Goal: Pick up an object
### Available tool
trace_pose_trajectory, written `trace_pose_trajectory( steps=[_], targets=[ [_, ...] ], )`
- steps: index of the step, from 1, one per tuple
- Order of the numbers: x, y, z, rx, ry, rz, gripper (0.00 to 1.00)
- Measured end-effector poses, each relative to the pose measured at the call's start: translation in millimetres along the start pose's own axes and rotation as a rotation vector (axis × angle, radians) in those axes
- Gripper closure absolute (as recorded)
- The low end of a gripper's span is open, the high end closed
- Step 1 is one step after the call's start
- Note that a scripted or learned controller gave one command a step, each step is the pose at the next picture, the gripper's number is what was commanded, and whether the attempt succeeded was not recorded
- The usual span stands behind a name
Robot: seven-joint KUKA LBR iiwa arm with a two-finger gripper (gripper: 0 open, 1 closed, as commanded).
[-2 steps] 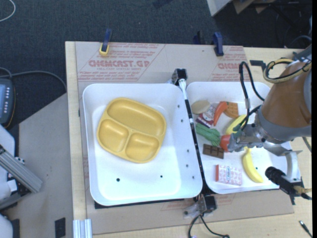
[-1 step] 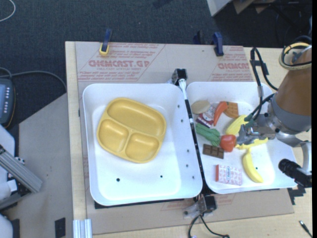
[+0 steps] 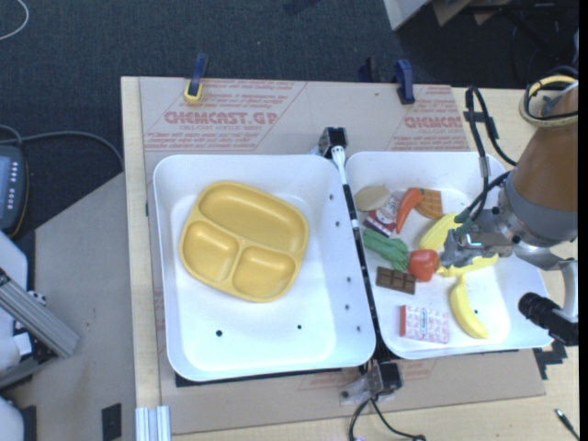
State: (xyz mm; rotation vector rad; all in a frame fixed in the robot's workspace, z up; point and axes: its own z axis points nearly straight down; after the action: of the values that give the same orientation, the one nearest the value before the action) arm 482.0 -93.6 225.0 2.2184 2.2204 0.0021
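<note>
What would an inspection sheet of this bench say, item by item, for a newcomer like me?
Surface: bench covered in printed brown paper, bearing two white bins.
Job's things: right bin holds toy food, including a carrot, tomato, banana and chocolate bar.
Clutter: yellow divided plate in left bin.
Grippers: gripper low over the right bin's toys; grasp unclear.
Cables: black cable beside the arm.
Surroundings: dark carpet.

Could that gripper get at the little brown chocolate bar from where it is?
Probably yes. The brown chocolate bar lies flat and uncovered in the right white bin, and the gripper hovers close beside it, though a red tomato sits right alongside.
</note>
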Motion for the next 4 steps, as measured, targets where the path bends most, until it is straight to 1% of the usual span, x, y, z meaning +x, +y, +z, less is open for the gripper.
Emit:
trace_pose_trajectory(
  steps=[1,2,3,4],
  targets=[
    [54,8,-10,0.000,0.002,-0.006,1.00],
    [108,18,-11,0.001,0.002,-0.005,1.00],
    [126,26,-9,0.001,0.001,-0.002,1.00],
    [122,26,11,0.008,0.001,0.002,1.00]
  ],
)
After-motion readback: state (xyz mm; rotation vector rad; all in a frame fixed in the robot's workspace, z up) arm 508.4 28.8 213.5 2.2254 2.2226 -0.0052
